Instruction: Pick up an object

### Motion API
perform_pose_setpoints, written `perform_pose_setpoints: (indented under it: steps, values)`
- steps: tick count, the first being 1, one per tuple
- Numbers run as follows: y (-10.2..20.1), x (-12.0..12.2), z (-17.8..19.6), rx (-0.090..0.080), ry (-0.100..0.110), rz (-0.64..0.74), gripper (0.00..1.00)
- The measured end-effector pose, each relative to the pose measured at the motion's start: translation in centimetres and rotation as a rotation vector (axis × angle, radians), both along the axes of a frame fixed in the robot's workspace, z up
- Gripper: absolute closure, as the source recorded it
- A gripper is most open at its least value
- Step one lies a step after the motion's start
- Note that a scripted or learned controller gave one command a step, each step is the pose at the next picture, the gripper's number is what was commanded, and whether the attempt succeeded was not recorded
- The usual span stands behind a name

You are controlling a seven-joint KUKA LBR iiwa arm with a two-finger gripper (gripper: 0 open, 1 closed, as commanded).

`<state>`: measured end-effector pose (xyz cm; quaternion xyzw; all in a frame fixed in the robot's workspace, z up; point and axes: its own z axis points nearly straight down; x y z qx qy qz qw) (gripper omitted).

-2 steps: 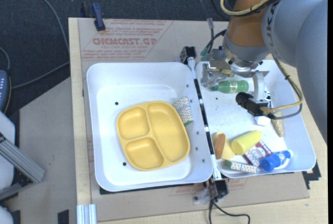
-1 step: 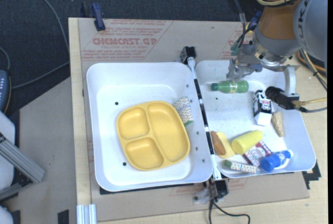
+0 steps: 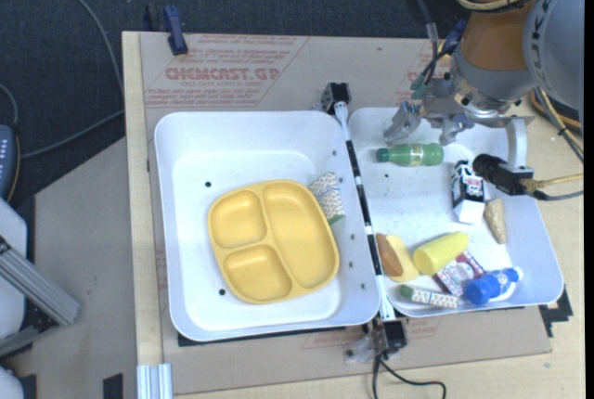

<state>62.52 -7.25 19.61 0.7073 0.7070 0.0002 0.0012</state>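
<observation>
My gripper [image 3: 429,121] hangs over the far end of the right bin [image 3: 413,202], at the end of the grey arm with the orange band [image 3: 506,3]. Its fingers [image 3: 406,121] stand apart with nothing between them, so it is open. Just in front of it a green bottle [image 3: 411,154] lies on its side on the bin floor, apart from the fingers. Further right lie a small black-and-white bottle [image 3: 468,189] and a tan piece [image 3: 497,221].
At the right bin's near end lie a yellow bottle [image 3: 441,250], a bun-like toy [image 3: 393,258], a red-and-white packet [image 3: 456,275], a blue bottle [image 3: 490,286] and a thin tube [image 3: 427,297]. The left bin [image 3: 172,147] holds a yellow divided plate [image 3: 274,239] and a patterned roll [image 3: 327,193].
</observation>
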Motion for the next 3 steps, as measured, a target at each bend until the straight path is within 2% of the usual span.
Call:
perform_pose_setpoints:
  steps: [1,2,3]
  values:
    - [-3.8,1.8,-7.6,0.001,0.004,0.000,0.00]
    - [-3.3,4.1,-9.5,-0.002,-0.013,0.003,0.00]
    - [-3.4,4.2,-8.3,-0.008,-0.019,0.003,1.00]
